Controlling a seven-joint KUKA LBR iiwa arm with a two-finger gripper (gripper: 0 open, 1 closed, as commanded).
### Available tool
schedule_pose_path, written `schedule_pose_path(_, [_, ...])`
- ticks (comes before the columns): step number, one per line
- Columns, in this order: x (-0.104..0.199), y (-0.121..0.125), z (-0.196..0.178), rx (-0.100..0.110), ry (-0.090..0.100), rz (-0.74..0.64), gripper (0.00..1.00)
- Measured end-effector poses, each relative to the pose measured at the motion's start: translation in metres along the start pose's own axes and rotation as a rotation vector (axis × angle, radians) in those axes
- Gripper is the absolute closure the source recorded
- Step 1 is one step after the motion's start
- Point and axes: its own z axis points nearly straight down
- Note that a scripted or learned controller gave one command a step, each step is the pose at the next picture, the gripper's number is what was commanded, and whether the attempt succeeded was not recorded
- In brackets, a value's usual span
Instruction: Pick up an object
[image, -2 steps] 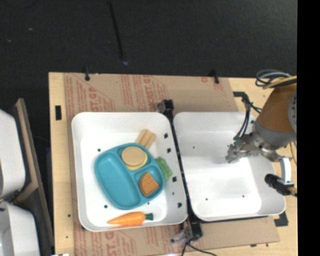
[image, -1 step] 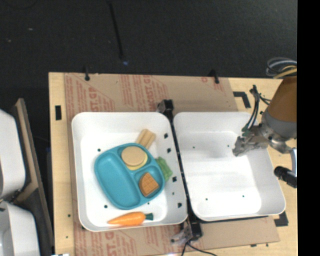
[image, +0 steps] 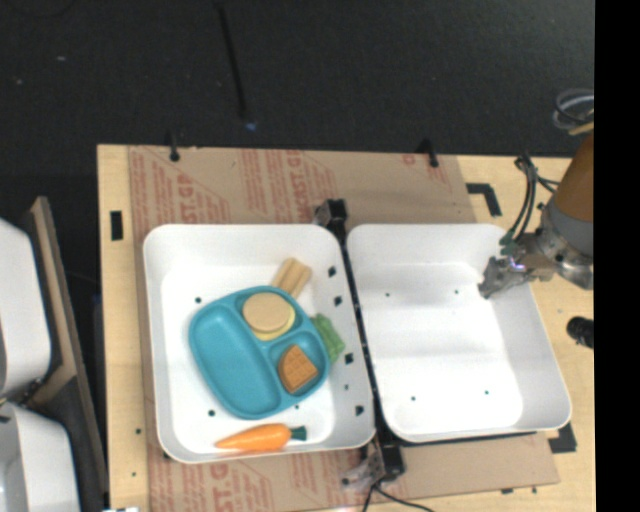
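Blue tray (image: 240, 365) and orange carrot (image: 262, 437) lie in the left bin (image: 165, 270), unreached, since the gripper (image: 497, 278) hovers over the right bin (image: 440, 400), jaws' state unclear.

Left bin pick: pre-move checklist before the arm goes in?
1. Targets present in left bin: ok. Blue tray, carrot, wooden block.
2. Carrot lies free near the bin's front wall, apart from the tray: ok.
3. Cookie and cracker sit inside tray compartments, harder picks: ok as noted.
4. Hand over the right bin, not the left: not ok.
5. Hand open or shut: cannot tell.
6. Green piece wedged beside tray: cannot tell what it is.
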Motion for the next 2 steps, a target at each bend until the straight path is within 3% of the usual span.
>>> schedule_pose_path(2, [0.113, 0.032, 0.005, 0.004, 0.002, -0.005, 1.00])
